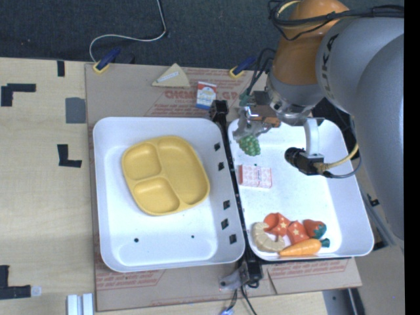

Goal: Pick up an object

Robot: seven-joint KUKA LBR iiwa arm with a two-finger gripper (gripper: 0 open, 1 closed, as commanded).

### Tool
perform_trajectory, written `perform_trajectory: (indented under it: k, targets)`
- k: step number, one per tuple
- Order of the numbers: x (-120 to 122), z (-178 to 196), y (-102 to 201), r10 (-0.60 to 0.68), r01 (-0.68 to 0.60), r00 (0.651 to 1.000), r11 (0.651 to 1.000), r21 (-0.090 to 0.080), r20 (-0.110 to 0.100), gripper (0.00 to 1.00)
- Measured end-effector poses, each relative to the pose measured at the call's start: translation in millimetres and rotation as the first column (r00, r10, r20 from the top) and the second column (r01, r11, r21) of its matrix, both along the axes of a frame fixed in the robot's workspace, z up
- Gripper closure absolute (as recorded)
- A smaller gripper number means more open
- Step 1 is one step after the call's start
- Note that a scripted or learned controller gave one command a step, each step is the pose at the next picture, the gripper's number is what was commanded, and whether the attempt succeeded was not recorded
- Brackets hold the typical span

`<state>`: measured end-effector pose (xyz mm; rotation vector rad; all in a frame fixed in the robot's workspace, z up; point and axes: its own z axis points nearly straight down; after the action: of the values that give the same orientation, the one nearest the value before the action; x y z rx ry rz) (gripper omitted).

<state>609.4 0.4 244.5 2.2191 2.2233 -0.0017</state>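
Nearest the lens, at the front edge of the right white bin point(348, 195), lies a cluster of toy food: an orange plastic carrot point(300, 247) lying left to right with its tip toward the left, a red piece point(281, 224) and a pale ring-shaped piece point(264, 239) touching it. Farther back in the same bin sits a small flat pink-and-white packet point(254, 176), its long side running left to right. Behind that, a small green knobbly lump like a bunch of grapes point(249, 144) hangs just under the hand point(250, 127), its long axis roughly up and down; it seems caught between the fingers, which look nearly closed around its top. A yellow 3-compartment plastic plate point(165, 173) rests in the left white bin point(111, 195). Beyond the bins on the worktop point(39, 195) stands a small red-and-white carton point(206, 95).
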Motion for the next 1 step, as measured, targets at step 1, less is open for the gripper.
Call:
perform_trajectory:
  k: [1]
  targets:
    - [5.4, -61.8, 26.5, -0.001, 0.001, 1.000, 1.000, 0.001, -0.004, 1.00]
